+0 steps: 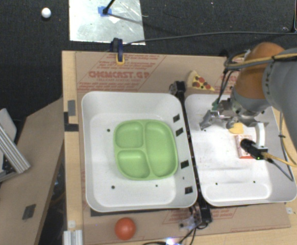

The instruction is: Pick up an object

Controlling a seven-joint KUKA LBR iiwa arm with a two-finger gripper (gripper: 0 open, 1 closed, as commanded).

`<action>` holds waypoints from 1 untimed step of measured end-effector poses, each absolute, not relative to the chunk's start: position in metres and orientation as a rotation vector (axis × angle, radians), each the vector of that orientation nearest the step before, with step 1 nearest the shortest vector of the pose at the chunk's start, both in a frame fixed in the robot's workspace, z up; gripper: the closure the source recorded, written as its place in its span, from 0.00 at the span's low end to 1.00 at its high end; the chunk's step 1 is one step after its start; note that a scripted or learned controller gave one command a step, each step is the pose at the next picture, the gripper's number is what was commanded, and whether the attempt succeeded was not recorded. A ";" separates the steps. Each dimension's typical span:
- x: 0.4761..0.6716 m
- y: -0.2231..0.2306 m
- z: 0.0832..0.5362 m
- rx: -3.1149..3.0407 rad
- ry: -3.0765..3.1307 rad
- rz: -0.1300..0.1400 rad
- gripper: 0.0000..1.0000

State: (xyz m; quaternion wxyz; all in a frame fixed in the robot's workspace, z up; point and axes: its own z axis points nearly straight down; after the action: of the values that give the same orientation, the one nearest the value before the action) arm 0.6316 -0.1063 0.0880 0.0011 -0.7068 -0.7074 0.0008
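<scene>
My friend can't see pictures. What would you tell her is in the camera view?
A grey robot arm with an orange band reaches from the right into the right-hand shallow white bin, its gripper low beside a small yellow object and a red-and-white object. The left-hand shallow white bin holds a light green divided plastic tray.

**Arm low at the right of the frame**

We see the grey arm (pixel 286 80) enter from the right edge, its orange band (pixel 253 70) at upper right (just above the wrist). The wrist bends downward and left. The gripper (pixel 215 117) sits right of centre, its metal fingers (pixel 207 120) pointing lower left.
</scene>
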 end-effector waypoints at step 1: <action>0.634 -0.107 0.102 -2.223 -2.225 -0.005 1.00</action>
State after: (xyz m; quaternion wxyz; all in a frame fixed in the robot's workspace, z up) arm 0.6340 -0.1065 0.1024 -0.0017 -0.7067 -0.7075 -0.0015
